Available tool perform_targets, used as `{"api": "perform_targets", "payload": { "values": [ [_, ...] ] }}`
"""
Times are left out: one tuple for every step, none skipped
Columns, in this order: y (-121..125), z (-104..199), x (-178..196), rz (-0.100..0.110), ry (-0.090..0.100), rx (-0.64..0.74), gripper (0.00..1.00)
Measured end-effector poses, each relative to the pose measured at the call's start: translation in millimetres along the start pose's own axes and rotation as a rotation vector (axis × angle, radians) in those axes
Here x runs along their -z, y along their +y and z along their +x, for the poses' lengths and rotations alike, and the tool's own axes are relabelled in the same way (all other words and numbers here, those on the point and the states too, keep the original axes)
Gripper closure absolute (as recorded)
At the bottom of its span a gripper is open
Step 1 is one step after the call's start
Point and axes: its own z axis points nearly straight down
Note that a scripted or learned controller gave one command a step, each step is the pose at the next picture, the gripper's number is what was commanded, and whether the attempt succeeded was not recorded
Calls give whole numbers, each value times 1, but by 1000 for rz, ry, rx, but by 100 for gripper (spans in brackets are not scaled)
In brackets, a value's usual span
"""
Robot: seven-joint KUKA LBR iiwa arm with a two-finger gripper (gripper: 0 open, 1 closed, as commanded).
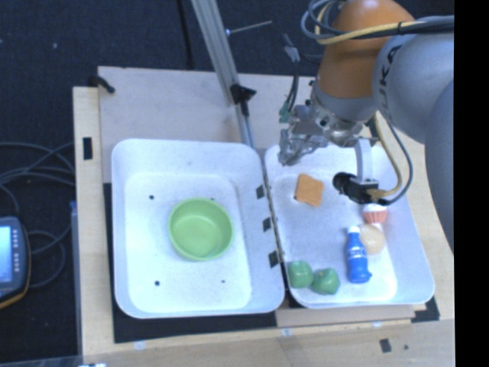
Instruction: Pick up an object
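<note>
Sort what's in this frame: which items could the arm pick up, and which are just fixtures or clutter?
Pickable, right bin:
- orange block
- blue bottle
- two green lumps
- pale round item
- gripper hovers over the bin's far-left corner

Pickable, left bin:
- green bowl

Lying about:
- metal post
- handheld pendant
- cables

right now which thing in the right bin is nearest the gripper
The orange block, just below the gripper; the blue bottle and green pieces lie farther down.

Arm (412, 60) cut off at right edge; handheld screen (11, 254) at left.
</note>
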Motion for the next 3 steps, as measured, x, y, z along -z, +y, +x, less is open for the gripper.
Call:
{"api": "perform_targets", "payload": {
  "values": [
    [-18, 50, 7, -1, 1, 1, 100],
    [-43, 95, 7, 0, 1, 1, 100],
    [-43, 92, 6, -1, 0, -3, 0]
  ]
}}
